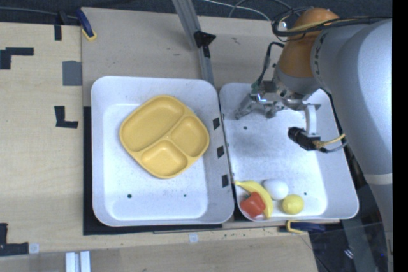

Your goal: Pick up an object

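**Ana:** Pale wood made up the desk, with dark floor along the top of the frame and two white bins side by side in the middle. What sat where?

**Ben:** The left bin carried a yellow divided plate, lying flat at a slant. The right bin had its small things bunched in the lower corner — a banana, a red piece touching it, a white egg-shaped piece just beside, and a yellow round piece near that.

**Ana:** And the end effector?

**Ben:** The end effector hung over the upper left part of the right bin, well apart from that cluster. Its fingers looked spread, and nothing showed between them.

**Ana:** Which would you have gone for?

**Ben:** The yellow round piece, I'd have judged — it stood a little clear of the others. It looked like smooth, light toy fruit, probably stiff plastic, so likely to skid or roll out of a glancing pinch. Taking it square across its middle seemed safest. The bin wall close behind it could have crowded one finger.

**Ana:** The banana?

**Ben:** Curved and pressed against the red piece — harder to get fingers around cleanly.
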`<control>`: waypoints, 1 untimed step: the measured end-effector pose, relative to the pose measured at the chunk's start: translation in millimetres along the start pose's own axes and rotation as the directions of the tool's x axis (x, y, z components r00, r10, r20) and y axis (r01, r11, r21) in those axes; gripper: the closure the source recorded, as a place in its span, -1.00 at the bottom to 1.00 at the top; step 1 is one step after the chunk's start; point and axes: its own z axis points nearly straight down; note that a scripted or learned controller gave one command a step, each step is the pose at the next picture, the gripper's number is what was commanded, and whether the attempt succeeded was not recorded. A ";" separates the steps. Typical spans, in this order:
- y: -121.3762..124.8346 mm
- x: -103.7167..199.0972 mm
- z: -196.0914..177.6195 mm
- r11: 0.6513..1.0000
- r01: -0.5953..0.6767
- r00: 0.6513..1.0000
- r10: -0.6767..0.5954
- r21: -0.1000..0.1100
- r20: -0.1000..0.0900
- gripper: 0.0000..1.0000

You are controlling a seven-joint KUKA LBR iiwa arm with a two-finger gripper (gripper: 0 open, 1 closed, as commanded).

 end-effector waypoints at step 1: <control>0.5 1.1 -12.1 1.000 0.001 1.000 -0.001 0.000 -0.002 1.00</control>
